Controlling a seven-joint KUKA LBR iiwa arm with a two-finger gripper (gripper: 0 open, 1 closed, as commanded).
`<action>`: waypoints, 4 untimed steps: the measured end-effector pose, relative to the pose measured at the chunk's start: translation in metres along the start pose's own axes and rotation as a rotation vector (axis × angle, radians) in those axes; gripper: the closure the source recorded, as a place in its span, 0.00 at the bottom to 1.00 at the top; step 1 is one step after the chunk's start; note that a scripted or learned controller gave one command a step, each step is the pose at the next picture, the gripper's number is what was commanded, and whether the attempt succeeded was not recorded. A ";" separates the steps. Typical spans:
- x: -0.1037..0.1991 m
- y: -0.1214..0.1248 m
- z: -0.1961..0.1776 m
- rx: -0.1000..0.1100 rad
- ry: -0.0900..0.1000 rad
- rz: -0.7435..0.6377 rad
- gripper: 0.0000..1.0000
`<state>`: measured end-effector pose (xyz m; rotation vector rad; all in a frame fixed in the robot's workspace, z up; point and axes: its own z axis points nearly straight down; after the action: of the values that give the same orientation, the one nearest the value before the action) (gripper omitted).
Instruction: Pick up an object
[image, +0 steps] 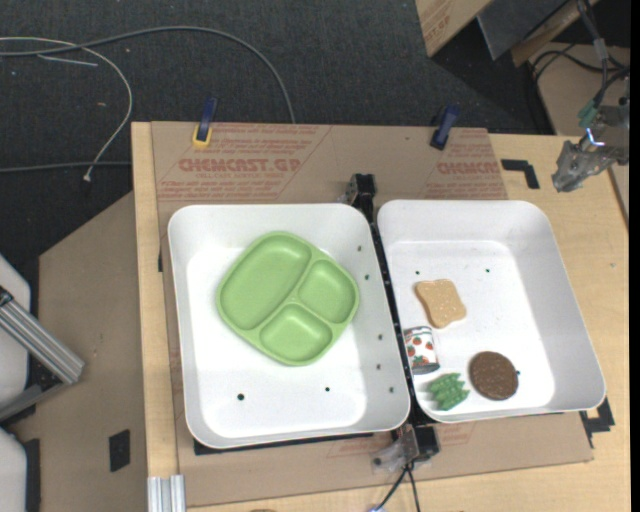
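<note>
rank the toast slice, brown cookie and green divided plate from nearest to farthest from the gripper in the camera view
Gripper is at the upper right, outside the bins.
1. Toast slice, middle of the right bin.
2. Brown cookie, near the right bin's front edge.
3. Green divided plate, in the left bin.

The end effector (578, 165) is a small grey metal piece, blurred, with thin cables above it.

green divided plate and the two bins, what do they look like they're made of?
Green divided plate: likely molded plastic, uniform color, soft satin sheen, rounded compartment ridges. Left bin and right bin: probably thin formed plastic, smooth white, rounded corners, slightly flared rims. Could be coated metal; can't tell.
</note>
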<state>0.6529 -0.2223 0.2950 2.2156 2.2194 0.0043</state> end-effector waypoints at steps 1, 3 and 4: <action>0.050 -0.027 0.016 0.010 0.005 -0.002 1.00; 0.143 -0.075 0.049 0.011 0.005 -0.003 1.00; 0.190 -0.096 0.063 0.011 0.005 -0.003 1.00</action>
<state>0.5566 -0.0326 0.2310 2.2204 2.2312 -0.0021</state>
